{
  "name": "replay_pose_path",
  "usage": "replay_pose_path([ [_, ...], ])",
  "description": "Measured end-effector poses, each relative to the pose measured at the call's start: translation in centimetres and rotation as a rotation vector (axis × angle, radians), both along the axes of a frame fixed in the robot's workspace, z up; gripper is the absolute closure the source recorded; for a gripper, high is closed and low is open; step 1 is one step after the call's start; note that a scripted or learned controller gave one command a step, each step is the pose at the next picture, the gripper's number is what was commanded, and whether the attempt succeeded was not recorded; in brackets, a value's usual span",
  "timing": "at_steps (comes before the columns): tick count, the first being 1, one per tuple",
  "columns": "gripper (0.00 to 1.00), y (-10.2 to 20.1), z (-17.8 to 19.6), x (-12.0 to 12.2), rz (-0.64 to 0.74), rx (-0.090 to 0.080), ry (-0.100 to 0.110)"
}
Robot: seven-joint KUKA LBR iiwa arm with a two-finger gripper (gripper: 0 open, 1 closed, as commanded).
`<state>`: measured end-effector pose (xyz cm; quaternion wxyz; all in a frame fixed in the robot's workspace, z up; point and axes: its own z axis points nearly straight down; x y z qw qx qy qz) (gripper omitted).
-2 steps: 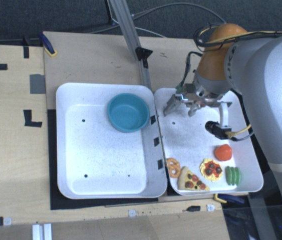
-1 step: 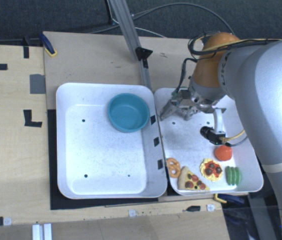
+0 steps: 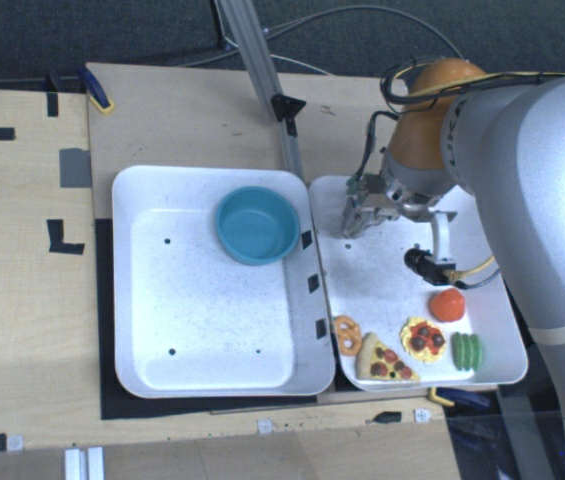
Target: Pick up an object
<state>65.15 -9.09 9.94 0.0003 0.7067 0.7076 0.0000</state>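
At your far left the table [image 3: 22, 268] carries a few black tape marks [image 3: 60, 236]. Next comes the left bin [image 3: 127, 268], which sits on a dark mat. In it you see one thing, a blue bowl [image 3: 257, 225]. It stands upright in the bin's far right corner, close to the wall shared with the neighbouring bin.

A grey rod [image 3: 252, 48] slants down from the top of the view and ends near the far end of the gap between the two bins.

In the right bin [image 3: 377, 288], the end effector [image 3: 354, 220] points down over the white floor in the far left corner. It is well apart from the toy food. You cannot tell from this view whether it is spread or pressed together, or whether it touches the floor.

The food lies along the near edge of that bin. A pretzel [image 3: 346, 333] lies by the left wall. Just beside it is a pizza slice [image 3: 382, 361], then a small round pizza [image 3: 424, 339]. A tomato [image 3: 448, 304] sits just behind the round pizza. A green vegetable [image 3: 467, 351] lies in the near right corner.

The arm [image 3: 522, 168] fills the right side, its orange band above the wrist.
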Motion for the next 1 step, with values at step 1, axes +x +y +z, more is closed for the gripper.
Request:
replay_pose_path([
  [1,1.0,-0.67,5.51,-0.59,-0.001,0.0,-0.003],
])
